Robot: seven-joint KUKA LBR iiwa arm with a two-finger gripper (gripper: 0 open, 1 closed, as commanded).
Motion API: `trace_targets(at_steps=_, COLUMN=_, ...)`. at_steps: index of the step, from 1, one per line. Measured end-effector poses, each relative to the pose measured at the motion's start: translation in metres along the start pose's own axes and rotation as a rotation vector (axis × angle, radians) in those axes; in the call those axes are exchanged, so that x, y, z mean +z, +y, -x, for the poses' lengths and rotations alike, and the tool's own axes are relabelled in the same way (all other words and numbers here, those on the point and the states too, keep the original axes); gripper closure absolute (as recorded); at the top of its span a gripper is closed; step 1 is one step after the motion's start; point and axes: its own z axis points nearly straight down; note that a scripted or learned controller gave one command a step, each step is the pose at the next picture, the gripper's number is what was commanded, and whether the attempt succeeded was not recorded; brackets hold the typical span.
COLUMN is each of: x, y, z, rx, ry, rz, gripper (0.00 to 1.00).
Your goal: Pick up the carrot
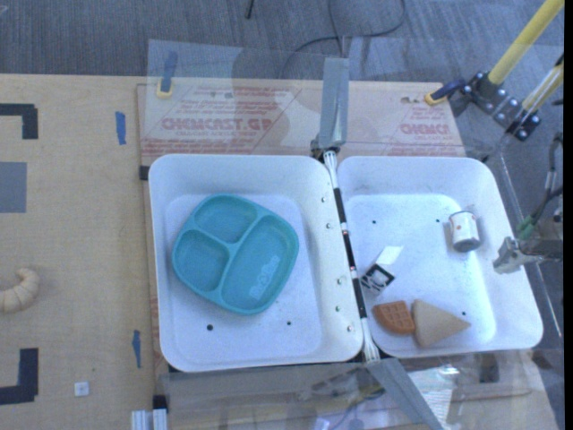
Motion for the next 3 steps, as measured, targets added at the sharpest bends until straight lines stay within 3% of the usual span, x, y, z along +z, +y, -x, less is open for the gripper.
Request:
trace_targets(at_steps=1, x=-0.004, y=-0.001, z=-0.055, rx=-0.37, ry=0.002, rz=-0.001, gripper=1.0)
trace_targets(at_steps=2, x=-0.012, y=0.001, z=0.017, rx=-0.76, ry=-0.002, rz=0.003, gripper=1.0)
trace_targets(at_steps=3, x=-0.005, y=0.002, z=0.015, rx=-1.126, ry=0.0, rz=0.003, gripper=1.0)
